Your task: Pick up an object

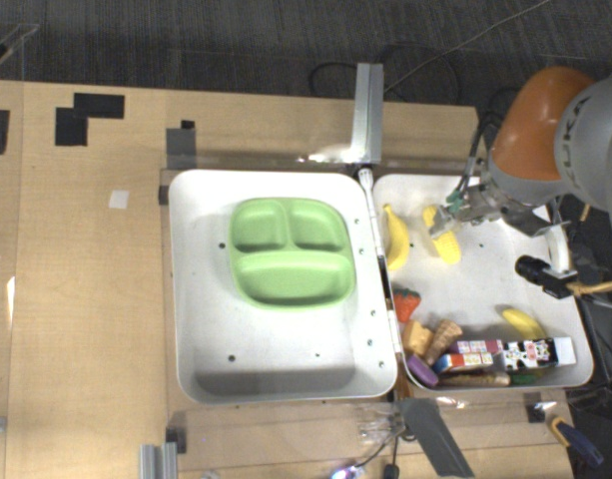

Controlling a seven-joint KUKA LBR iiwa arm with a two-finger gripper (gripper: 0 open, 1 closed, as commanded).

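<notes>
My gripper (453, 214) hangs low over the upper part of the right bin (485, 287). A small yellow object (444, 244) lies right under and just in front of it, touching or nearly touching the tip. To the left, a banana (395, 238) lies along the bin's left wall. Whether anything is gripped is not visible.
The right bin's front holds a red and green fruit (407, 304), a cone-shaped toy (440, 335), a purple piece (420, 370), a long printed box (505, 352) and another yellow fruit (522, 320). A green divided tray (291, 250) lies in the left bin (201, 297).
</notes>
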